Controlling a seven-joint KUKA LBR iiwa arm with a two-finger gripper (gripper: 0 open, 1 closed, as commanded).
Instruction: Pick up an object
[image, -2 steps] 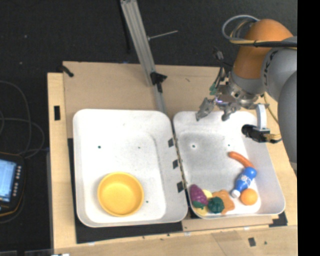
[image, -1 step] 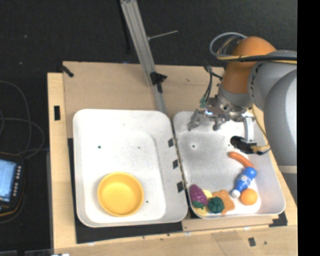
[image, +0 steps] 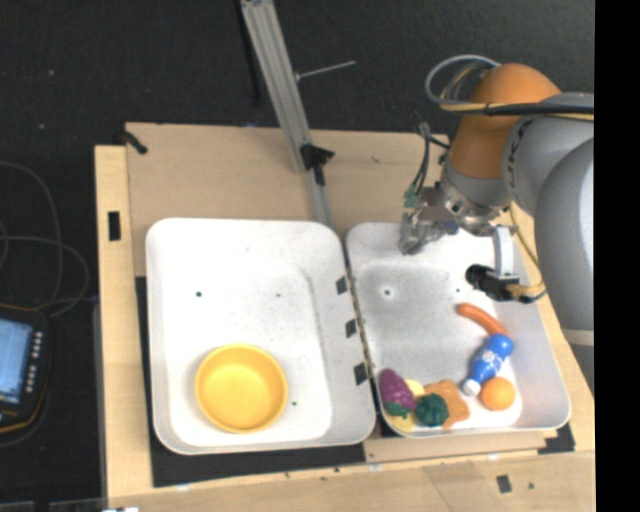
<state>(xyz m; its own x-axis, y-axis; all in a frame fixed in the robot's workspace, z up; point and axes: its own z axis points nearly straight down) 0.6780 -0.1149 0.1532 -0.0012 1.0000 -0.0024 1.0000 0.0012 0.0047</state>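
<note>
Objects for picking lie clustered in the near corner of the right bin (image: 400, 270): an orange carrot-shaped piece (image: 481, 317), a small blue and white bottle (image: 487, 362) beside an orange ball (image: 497, 394), and, along the near wall, a purple piece (image: 395, 390), a dark green piece (image: 432, 409) and a tan piece (image: 455, 400) on something yellow. The gripper (image: 414, 238) hangs over the far edge of this bin, well apart from the cluster, with nothing between its fingers; from here I cannot tell how wide it is. The grey arm (image: 560, 190) with its orange band reaches in from the right. The left bin (image: 240, 270) holds 1 yellow bowl (image: 240, 387) near its front. Both white bins sit side by side on a pale wooden bench (image: 200, 160), over a black floor. A metal pole (image: 285, 90) slants up behind the bench, and a handheld screen (image: 15, 365) with cables rests at far left.
</note>
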